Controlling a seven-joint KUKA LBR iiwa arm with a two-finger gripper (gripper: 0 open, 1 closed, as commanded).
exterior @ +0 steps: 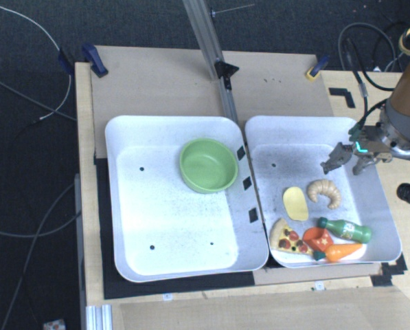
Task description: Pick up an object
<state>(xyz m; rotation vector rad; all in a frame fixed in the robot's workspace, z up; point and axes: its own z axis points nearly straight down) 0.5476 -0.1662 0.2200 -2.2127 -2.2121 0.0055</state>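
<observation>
Plenty of room in the left bin (132, 184): just the green bowl (208, 164) sitting near its back right corner, the rest of the floor wide open. The right bin (287, 133) is the cramped one. Its back half is bare, but the front is packed: croissant (325, 191), yellow piece (295, 203), pizza slice (287, 239), green bottle (345, 230), a red item (317, 238) and carrot (343, 251), all close together or touching. The gripper (349, 158) hangs over the bin's right side, just behind the croissant. A slanted metal pole (206, 36) crosses the surface (156, 81) behind the bins.
</observation>
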